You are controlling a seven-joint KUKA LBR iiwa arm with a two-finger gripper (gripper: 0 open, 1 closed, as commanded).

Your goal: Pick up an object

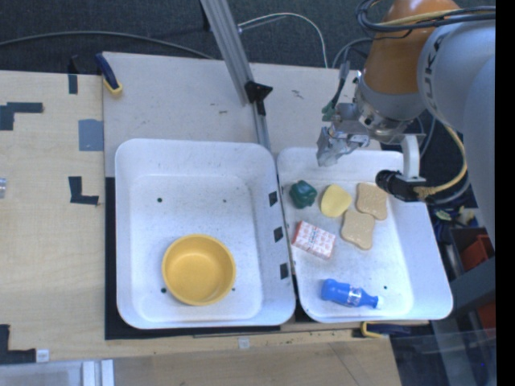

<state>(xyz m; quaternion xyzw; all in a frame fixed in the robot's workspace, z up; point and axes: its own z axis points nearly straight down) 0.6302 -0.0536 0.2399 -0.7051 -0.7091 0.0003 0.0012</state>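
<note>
Camera view: the gripper (pixel 328 153) is hanging over the far edge of the right bin (pixel 426 248), at its rear left corner. Its fingers are pointing down and nothing is sitting between them; whether they are standing wide or narrow cannot be told at this angle.

The candidate objects are all lying in the right bin, nearer the camera than the gripper. The green block (pixel 302 193) is sitting closest, just beside and slightly left of the fingertips. The yellow piece (pixel 335 200) is lying next to it, then two tan slices (pixel 364 214) touching each other. The red-and-white packet (pixel 313 239) is lying further forward, and the blue bottle (pixel 348 294) is lying at the near side, long axis running left to right.

The yellow bowl (pixel 198 269) is sitting in the left bin (pixel 133 215), well apart from the arm.

Judgement: a short move toward the camera is likely placing the gripper over the green block.
</note>
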